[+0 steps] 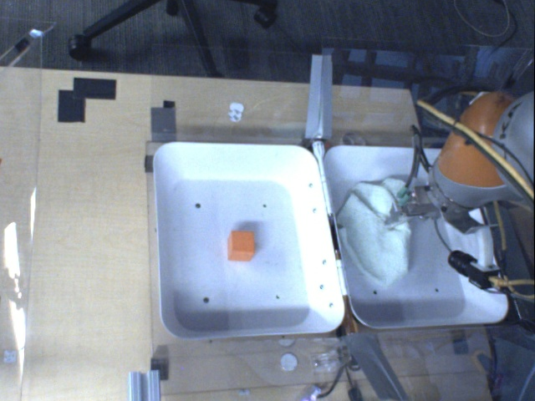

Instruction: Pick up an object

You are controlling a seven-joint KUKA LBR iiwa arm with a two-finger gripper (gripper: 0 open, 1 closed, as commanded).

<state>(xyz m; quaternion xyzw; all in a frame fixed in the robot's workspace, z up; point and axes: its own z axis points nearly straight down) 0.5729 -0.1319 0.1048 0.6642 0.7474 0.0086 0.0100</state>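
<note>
Two shallow white bins sit side by side on the wooden bench. Left bin point(180, 224): one small orange cube point(242, 246) lies near the centre of the floor, apart from all walls. Right bin point(435, 303): a crumpled white cloth point(376, 232) covers the left half of the floor. Gripper point(401, 211): positioned at the cloth's upper right edge; its open or closed state cannot be determined.

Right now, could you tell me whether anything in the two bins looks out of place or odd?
Nothing looks spilled or damaged. A small orange block sits alone near the middle of the left bin. In the right bin, a crumpled white cloth lies bunched against the left wall, with the gripper at its edge.
</note>
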